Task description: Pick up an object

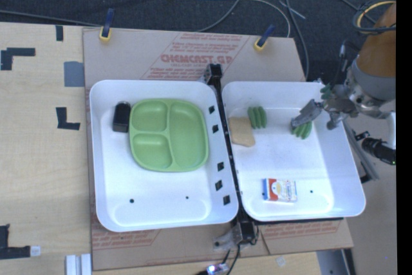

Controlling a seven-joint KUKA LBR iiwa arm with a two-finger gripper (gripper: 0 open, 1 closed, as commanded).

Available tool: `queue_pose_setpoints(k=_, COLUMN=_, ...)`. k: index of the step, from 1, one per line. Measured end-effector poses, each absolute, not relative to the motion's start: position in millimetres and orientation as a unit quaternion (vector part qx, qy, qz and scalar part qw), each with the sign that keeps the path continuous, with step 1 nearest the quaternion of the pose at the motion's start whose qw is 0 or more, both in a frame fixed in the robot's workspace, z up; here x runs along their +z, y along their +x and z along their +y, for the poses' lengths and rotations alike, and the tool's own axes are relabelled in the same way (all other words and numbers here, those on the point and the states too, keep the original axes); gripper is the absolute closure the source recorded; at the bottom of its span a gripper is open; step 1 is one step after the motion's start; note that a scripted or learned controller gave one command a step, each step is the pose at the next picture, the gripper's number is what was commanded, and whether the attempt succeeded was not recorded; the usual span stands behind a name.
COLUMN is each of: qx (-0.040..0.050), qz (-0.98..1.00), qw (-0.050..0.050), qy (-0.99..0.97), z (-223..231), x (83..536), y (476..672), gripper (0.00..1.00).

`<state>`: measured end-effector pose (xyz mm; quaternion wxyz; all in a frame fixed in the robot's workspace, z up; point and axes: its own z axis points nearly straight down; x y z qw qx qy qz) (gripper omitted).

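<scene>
My gripper (pixel 313 122) hangs over the upper right corner of the right bin (pixel 322 164), its fingers spread open and nothing between them. A small green piece (pixel 302 131) lies just under and beside the left fingertip (pixel 300 120); I cannot tell whether they touch. A ribbed green object (pixel 257 116) lies at the bin's upper left, with a tan slice (pixel 242 132) next to it against the left wall. A small white packet with red and blue print (pixel 279 190) lies flat near the bin's front.
The left bin (pixel 109 183) holds a green divided plate (pixel 169 134) and a black block (pixel 121 116) at the plate's left edge. A black divider (pixel 223 145) joins the bins. Cables run behind the bench.
</scene>
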<state>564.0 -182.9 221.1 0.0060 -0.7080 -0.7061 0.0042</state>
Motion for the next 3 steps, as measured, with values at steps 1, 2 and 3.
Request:
queue_pose_setpoints(k=1, qx=0.0006, qz=-0.707, qw=0.001, qy=-0.707, z=-182, x=229, y=566.9, gripper=0.0)
queue_pose_setpoints(k=2, qx=0.0025, qz=-0.707, qw=0.003, qy=-0.707, z=-180, x=164, y=567.3, gripper=0.0)
queue_pose_setpoints(k=3, qx=0.0023, qz=-0.707, qw=0.002, qy=-0.707, z=-180, x=114, y=556.5, gripper=0.0)
